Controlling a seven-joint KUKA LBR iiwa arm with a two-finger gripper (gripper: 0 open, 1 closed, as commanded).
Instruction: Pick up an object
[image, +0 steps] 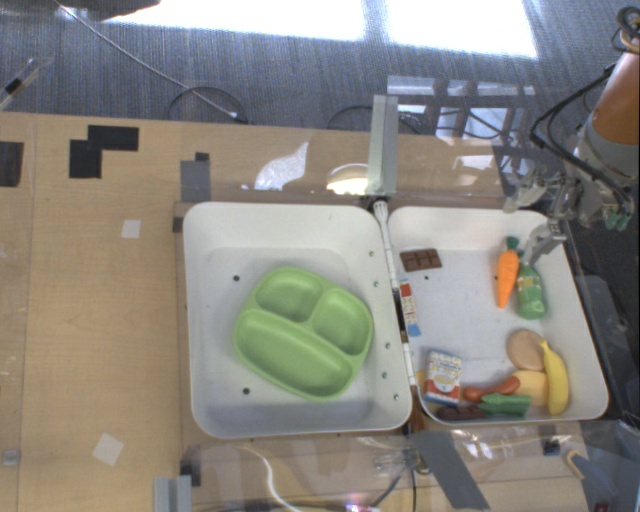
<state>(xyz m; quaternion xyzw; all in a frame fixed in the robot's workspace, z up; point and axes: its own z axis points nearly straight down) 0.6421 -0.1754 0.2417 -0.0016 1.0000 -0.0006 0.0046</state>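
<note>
while the arm is reaching in from the right, the gripper (543, 238) is hovering at the right bin's (455, 300) upper corner, just above a green bottle (530, 296) and carrot (507, 277), likely candidates for picking; its opening cannot be told, and nothing is showing held. a green tray (303, 331) is lying in the left bin (215, 300).

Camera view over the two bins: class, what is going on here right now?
A grey robot arm's gripper hangs over the right white bin, near the orange toy carrot and the green bottle. Nothing shows between its jaws. A yellow banana lies further down. The left white bin holds a green divided plastic tray.
</note>
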